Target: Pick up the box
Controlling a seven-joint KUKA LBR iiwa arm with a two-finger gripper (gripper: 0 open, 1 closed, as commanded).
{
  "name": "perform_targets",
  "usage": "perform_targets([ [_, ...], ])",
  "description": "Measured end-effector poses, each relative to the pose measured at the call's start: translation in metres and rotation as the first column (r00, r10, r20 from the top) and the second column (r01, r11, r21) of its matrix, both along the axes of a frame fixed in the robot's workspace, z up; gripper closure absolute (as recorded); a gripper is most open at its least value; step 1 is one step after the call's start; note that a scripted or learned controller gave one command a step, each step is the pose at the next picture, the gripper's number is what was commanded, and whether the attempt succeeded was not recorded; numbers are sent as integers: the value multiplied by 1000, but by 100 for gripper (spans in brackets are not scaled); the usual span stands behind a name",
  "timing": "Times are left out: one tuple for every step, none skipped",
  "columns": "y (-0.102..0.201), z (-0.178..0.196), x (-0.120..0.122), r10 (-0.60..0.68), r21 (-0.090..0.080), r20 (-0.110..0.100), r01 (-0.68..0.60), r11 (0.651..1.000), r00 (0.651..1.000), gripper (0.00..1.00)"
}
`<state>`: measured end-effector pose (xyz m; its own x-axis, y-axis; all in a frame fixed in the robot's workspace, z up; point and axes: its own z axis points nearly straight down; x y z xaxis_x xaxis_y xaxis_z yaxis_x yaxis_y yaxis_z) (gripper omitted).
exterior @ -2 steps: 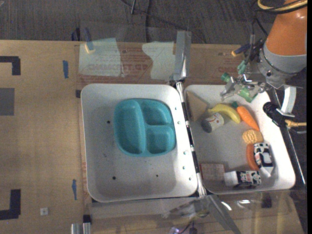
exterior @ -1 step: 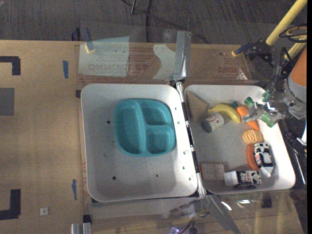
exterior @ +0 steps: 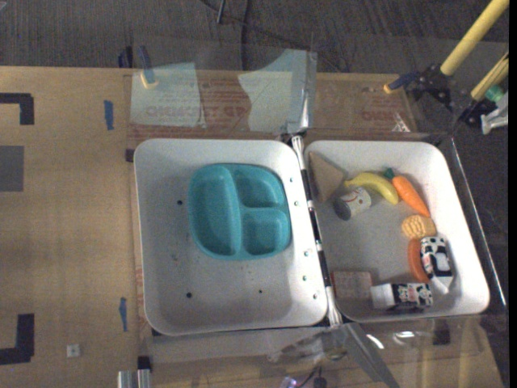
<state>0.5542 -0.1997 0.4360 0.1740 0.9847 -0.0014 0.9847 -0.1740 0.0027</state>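
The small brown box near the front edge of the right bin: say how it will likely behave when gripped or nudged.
The small brown box looks flat-sided and blocky, so it probably stays put rather than rolling. It looks rigid, likely light for its size. It lies close to the bin wall and a cow-patterned carton, so a push may jam it against either.

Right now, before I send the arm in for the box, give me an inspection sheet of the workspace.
surface: wooden bench bearing left bin and right bin, side by side.
job's things: small tan box in the right bin's near left corner, beside a cow-print carton.
clutter: teal divided plate in left bin; banana, carrot, can, second carton in right bin.
grippers: nothing seen.
cables: dark cable on the floor behind the bench.
surroundings: yellow poles far right; blue tape on bench.
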Motion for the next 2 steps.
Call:
perform_targets([
  [2, 11, 2, 4, -4, 3, -4, 1000, 1000, 100],
  [2, 21, 3, 7, -7, 7, -7, 1000, 1000, 100],
])
